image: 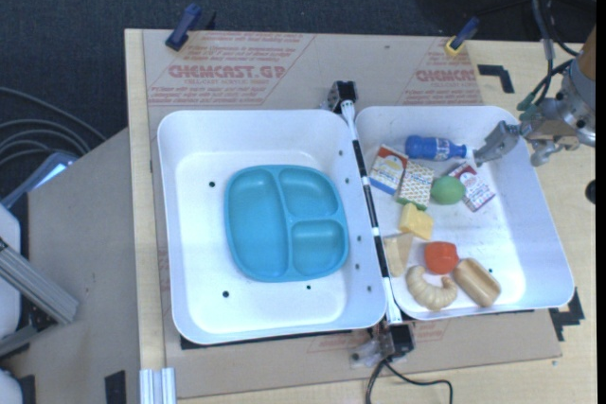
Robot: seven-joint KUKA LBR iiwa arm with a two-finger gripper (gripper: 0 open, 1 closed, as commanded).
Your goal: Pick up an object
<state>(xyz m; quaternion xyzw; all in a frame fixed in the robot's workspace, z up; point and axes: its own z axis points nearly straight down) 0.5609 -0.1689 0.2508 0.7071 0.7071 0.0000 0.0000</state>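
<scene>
The right bin [544, 232] holds several toy foods. At its back lies a blue bottle [436, 148]. Below that are a red-and-white carton [388, 171], a dotted packet [415, 184], a green ball [448, 190] and a red-and-white packet [476, 187]. Nearer the front lie a yellow cheese wedge [415, 221], a red tomato [440, 256], a croissant [428, 290] and a hot dog bun [476, 283]. My gripper [519, 147] hangs open over the bin's back right, above and to the right of the bottle, with nothing between its fingers.
The left bin [189, 166] holds a blue divided plate [284, 222]. A black divider rail [365, 203] separates the bins. Blue and yellow clamps [183, 26] hold the cardboard at the back. Cables hang at the right by the arm [582, 99].
</scene>
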